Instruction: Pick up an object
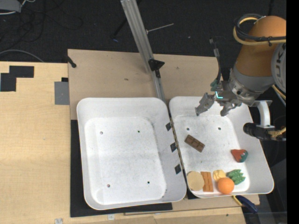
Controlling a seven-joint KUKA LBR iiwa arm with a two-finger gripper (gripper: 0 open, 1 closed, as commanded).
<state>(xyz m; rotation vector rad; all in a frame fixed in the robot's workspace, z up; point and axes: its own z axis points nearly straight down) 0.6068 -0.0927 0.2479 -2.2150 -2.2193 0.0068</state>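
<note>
two shallow white bins sit side by side on a light wooden bench, with dark floor and cables behind.

the small brown chocolate-like bar [195, 143] lies flat in the middle of the right white bin [212, 125]. its long side runs at a slant, from upper left down to lower right. nothing touches it.

along the near edge of that same bin is a row of little things close together: a pale round bun [195, 180], an orange-brown flat slab [207, 181] just beside it, a small yellow lumpy piece [218, 174], a round orange ball [225, 185] and a green leafy toy [237, 176]. a red and teal wedge [239, 155] lies alone near the right wall.

the left white bin [124, 153] has only its speckled floor showing.

the grey two-finger gripper [216, 107] hangs over the far part of the right bin, well apart from the brown bar. its two fingers are spread wide and nothing is between them.

a grey metal rail [140, 36] leans across the bench behind the bins.
</note>
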